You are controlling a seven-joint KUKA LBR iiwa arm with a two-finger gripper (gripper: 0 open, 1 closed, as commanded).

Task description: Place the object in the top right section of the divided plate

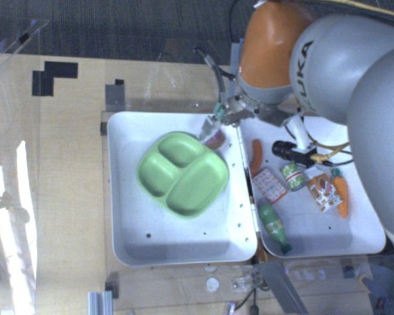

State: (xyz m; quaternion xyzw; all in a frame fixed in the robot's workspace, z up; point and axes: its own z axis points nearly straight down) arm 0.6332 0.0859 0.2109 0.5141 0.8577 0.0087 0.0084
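A green divided plate [182, 173] with three sections lies tilted in the left bin [128, 235]. My gripper [212, 131] hangs over the plate's upper right edge, close to the wall between the bins. A small dark reddish-brown object [215, 139] sits between its fingertips, and the gripper is shut on it. The object is just above the rim of the plate's top right section, and its underside is hidden.
The right bin [354, 241] holds an orange-red sausage [256, 155], a patterned packet [269, 184], a small green can [292, 174], a green bottle [273, 223], a printed card [322, 191] and a carrot [341, 197]. The arm looms over its upper right.
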